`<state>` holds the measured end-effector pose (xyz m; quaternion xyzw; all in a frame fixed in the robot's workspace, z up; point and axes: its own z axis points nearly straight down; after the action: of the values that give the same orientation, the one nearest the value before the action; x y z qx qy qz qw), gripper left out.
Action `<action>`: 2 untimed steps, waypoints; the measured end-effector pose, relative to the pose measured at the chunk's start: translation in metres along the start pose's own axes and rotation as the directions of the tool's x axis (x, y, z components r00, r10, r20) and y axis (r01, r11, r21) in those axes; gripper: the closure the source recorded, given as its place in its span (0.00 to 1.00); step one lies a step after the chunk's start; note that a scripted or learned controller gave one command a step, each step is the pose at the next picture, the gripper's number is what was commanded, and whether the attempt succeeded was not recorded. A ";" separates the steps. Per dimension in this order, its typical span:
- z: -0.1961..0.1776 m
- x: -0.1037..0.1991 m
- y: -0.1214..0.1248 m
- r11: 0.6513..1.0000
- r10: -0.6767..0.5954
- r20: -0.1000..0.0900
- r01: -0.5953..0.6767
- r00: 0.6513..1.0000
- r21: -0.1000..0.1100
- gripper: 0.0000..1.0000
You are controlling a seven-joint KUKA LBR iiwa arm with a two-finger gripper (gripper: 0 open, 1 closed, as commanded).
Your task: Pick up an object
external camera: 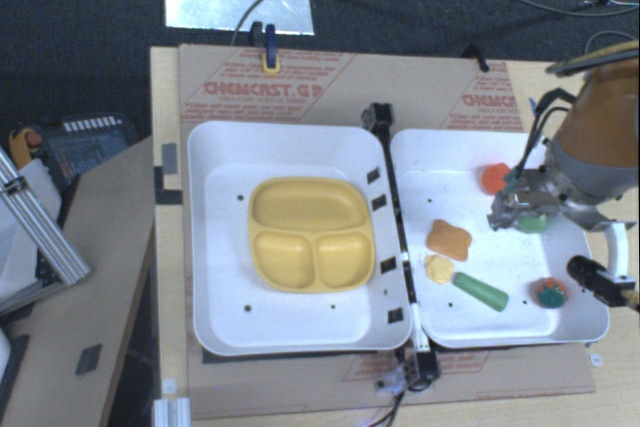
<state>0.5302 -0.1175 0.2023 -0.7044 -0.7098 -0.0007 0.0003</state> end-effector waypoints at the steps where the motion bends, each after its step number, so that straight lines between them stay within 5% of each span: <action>1: -0.009 0.052 0.005 1.000 -0.003 -0.001 0.003 1.000 -0.002 1.00; 2: -0.004 0.111 -0.006 1.000 -0.003 -0.001 0.003 1.000 0.001 1.00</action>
<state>0.5229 -0.0064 0.2069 -0.7034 -0.7108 -0.0009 0.0010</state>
